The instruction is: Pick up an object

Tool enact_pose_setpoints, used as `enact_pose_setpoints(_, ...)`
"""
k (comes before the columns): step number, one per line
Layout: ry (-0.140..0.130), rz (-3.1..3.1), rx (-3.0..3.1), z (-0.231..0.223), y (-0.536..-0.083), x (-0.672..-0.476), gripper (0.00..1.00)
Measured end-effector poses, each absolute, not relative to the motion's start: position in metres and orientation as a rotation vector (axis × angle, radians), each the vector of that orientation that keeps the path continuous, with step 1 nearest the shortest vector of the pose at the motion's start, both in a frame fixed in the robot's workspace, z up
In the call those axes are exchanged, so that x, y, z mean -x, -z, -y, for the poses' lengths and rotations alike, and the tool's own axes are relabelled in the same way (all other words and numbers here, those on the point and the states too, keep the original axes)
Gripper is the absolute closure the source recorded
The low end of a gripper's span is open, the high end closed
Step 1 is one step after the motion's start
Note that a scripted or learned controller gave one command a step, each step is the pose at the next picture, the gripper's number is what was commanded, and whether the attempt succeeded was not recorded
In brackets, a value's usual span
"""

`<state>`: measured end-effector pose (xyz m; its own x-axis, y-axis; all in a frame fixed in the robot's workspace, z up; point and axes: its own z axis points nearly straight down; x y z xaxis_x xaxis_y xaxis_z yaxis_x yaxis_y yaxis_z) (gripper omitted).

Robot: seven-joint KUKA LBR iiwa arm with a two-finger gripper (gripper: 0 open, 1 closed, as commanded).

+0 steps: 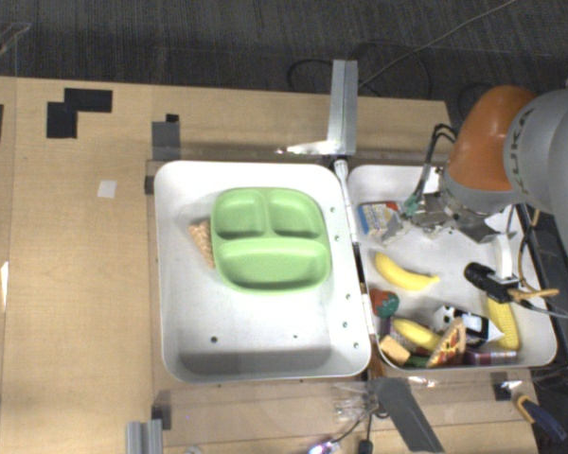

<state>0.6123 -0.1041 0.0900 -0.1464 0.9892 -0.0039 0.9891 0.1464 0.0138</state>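
Hovering over the right bin, the claw; grip state unclear; banana just below.

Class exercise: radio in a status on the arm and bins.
Gripper low over right bin, nothing visibly held. Banana lies just below it. Green tray in left bin.
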Motion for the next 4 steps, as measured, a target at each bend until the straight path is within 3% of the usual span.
enact_pose_setpoints(1,-0.015,-2.373,-2.038,0.119,-0.091,-0.545,0.0)
enact_pose_setpoints(2,-0.024,-2.376,-2.038,0.116,-0.1,-0.548,1.0)
enact_pose_setpoints(3,-0.002,-2.187,-2.253,0.071,-0.184,-0.58,1.0)
enact_pose_setpoints(4,-0.001,-2.075,-2.357,0.057,-0.199,-0.642,1.0)
